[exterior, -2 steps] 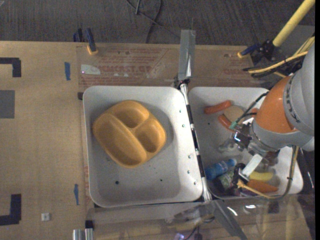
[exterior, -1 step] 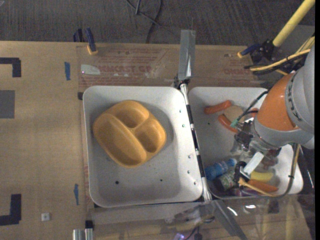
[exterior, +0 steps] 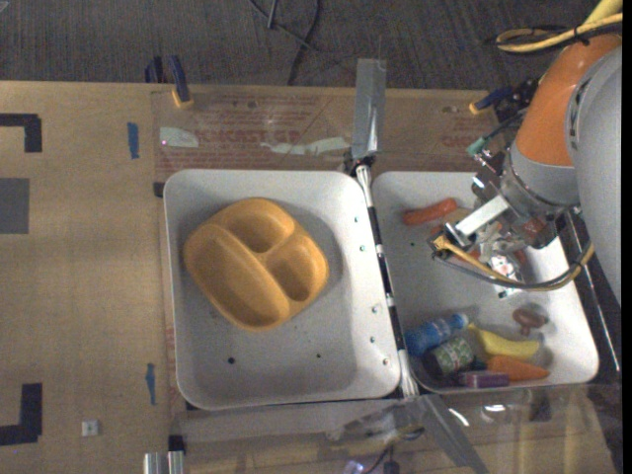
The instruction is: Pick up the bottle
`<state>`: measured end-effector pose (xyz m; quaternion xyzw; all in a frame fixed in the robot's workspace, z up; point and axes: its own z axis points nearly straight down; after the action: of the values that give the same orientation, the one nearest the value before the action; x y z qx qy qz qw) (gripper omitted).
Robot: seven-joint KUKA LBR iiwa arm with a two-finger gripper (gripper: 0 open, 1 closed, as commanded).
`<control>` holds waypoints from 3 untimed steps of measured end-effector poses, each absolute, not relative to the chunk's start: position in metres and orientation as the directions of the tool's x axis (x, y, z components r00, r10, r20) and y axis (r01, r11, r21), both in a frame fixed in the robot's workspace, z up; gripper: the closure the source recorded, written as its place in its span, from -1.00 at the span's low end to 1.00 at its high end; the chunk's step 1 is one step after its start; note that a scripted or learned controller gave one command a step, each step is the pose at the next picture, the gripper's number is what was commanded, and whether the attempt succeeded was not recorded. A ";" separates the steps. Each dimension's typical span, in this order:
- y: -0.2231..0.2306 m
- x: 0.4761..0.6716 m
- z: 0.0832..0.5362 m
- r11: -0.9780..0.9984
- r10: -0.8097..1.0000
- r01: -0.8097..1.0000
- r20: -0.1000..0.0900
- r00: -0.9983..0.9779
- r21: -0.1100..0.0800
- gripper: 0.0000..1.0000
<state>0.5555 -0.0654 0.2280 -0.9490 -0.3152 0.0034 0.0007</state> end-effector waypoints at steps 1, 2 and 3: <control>-0.028 0.479 0.181 -0.940 0.343 0.342 -0.010 0.939 -0.006 1.00; -0.097 0.479 0.198 -0.979 0.202 0.202 -0.008 0.979 -0.002 1.00; -0.097 0.479 0.198 -0.979 0.203 0.203 -0.008 0.979 -0.003 -1.00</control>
<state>0.4795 -0.0967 0.1984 -0.9948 -0.1021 0.0043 0.0010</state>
